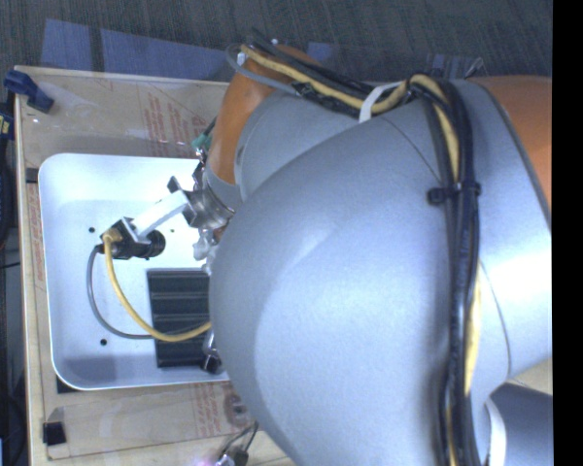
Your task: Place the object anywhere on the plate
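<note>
- One black ribbed block, which I took for the task's object, lay flat on the floor of the white bin. It was toward the bin's near wall, and its right edge ran under the arm.
- The gripper sat close beside the block's upper edge, largely tucked beneath the arm's bulk. Whether it was clenched or released could not be told, and nothing in the view had it grasping the block.
- By my reading the step in hand was the approach to the pick, since the block rested on the bin floor and had not yet been lifted.
- The next move probably called for centring over the block, closing across its narrower side, and raising it clear of the bin wall before any carry.
- The arm hid the ground to the right, so I could not say where the plate stood.
- Counted: one block, one white bin in sight, one arm and one wooden bench beneath them.
</note>
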